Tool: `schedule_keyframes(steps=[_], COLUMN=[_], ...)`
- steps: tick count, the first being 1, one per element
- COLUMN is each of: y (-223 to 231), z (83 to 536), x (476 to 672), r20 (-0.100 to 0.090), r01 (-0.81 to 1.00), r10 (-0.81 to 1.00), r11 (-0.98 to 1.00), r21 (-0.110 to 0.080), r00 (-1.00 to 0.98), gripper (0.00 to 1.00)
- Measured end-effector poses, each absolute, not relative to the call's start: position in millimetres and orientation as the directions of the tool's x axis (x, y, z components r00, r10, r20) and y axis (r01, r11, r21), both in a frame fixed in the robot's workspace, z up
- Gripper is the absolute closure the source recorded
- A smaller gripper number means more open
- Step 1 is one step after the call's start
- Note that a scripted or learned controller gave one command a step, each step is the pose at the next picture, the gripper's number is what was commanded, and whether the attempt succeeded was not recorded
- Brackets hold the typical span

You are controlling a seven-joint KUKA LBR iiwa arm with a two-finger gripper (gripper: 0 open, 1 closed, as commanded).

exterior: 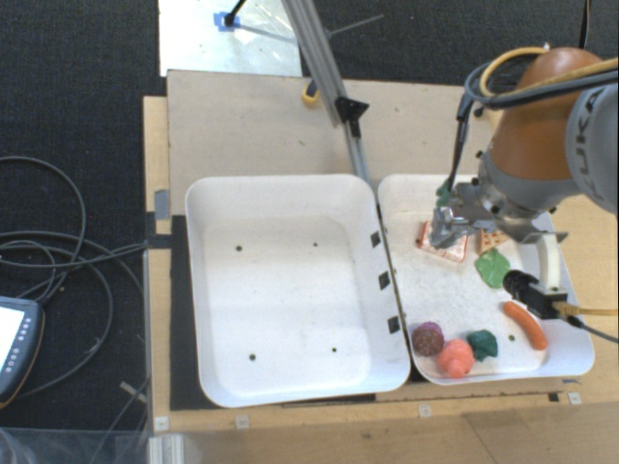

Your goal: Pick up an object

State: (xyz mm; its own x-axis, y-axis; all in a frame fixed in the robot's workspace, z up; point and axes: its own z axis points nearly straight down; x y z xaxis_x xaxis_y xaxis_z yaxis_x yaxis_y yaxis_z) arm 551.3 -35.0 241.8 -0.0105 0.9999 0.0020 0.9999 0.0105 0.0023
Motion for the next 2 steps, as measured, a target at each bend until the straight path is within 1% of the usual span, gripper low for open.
schedule_keyframes(steps=[1, 2], y=[25, 82], z=[245, 251], x=[565.0, 574.1], r20=[0.003, 0.003], r01=[1.000, 1.000], r10=[1.000, 1.000], r11=[0.012, 0.012], r21=[0.003, 0.003], r00=[-0.012, -0.012], gripper=[1.00, 1.00])
